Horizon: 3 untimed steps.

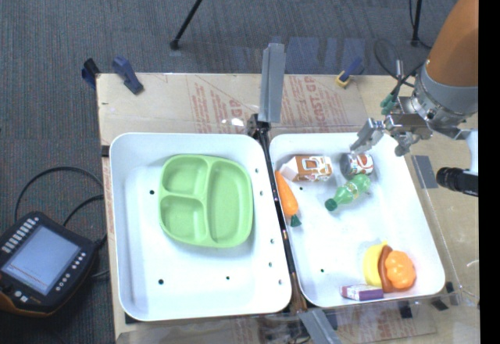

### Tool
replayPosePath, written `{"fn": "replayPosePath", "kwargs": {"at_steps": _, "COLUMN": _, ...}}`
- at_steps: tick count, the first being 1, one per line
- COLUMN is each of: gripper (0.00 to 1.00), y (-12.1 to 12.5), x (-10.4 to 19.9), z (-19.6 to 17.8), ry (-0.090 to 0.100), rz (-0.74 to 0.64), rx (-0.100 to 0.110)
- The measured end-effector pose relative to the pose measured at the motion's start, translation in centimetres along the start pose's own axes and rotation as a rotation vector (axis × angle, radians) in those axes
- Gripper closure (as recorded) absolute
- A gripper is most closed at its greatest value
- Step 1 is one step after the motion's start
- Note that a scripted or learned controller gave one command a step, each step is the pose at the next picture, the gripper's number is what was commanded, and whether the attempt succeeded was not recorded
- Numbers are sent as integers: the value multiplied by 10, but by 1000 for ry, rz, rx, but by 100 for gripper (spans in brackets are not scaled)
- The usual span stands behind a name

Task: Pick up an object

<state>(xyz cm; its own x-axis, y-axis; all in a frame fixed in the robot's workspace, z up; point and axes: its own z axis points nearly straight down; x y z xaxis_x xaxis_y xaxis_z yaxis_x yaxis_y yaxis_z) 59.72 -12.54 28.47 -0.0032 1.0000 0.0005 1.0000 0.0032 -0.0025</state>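
I see gripper [366,141] over right bin's [414,202] far edge, just above a small can [359,164]; can't tell its state. Green bottle [349,191] lies just below can.

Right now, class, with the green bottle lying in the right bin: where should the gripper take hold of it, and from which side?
Probably the middle of the green bottle, from straight above. It lies on its side, slanting, cap toward the carrot. Fingers should close across its narrow width; the can sits close above.
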Motion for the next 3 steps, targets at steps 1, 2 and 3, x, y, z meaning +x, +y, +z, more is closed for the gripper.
{"fn": "replayPosePath", "kwargs": {"at_steps": 1, "gripper": 0, "y": -20, "x": 18, "z": 139, "ry": 1, "rz": -56, "rx": 3}}
{"fn": "replayPosePath", "kwargs": {"at_steps": 2, "gripper": 0, "y": -18, "x": -14, "z": 199, "ry": 2, "rz": -8, "rx": 3}}
{"fn": "replayPosePath", "kwargs": {"at_steps": 3, "gripper": 0, "y": -16, "x": -24, "z": 198, "ry": 1, "rz": 35, "rx": -1}}
